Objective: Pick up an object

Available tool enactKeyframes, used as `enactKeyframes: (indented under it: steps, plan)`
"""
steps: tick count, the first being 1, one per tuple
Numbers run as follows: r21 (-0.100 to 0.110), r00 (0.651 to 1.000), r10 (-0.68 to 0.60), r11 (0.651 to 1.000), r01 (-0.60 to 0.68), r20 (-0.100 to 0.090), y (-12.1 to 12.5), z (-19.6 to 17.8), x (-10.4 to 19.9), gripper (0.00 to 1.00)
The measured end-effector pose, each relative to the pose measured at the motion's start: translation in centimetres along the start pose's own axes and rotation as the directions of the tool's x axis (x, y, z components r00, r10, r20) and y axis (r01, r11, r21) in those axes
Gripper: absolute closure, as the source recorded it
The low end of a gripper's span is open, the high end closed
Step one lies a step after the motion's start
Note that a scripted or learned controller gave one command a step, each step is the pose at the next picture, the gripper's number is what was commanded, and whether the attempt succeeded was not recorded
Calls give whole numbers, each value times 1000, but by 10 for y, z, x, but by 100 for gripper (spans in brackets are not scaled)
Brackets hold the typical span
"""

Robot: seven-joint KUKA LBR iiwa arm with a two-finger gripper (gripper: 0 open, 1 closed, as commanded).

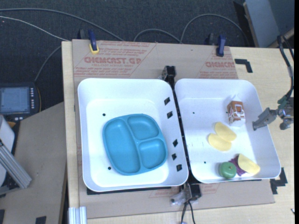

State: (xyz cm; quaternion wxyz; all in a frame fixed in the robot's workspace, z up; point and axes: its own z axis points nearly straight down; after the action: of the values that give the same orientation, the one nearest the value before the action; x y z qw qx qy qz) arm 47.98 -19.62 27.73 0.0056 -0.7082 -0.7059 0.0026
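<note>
Beside right bin [198, 90], claw [262, 120], carton [236, 112]

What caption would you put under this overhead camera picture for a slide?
Gripper at the right bin's edge, near a small carton, yellow pieces and a green fruit; blue divided tray in left bin.

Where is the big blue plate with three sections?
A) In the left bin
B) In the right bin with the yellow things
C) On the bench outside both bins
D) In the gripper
A: the blue divided plate lies flat in the left bin, while the yellow pieces and the small carton sit in the right bin.
</note>
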Motion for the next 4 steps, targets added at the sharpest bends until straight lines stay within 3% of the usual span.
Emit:
enactKeyframes:
  steps: [1, 4]
  plan:
    - [-11, 1000, -4, 1000, 4, 4, 2, -5, 0, 0]
    - [-6, 1000, -4, 1000, 4, 0, 9, 150, -3, 0]
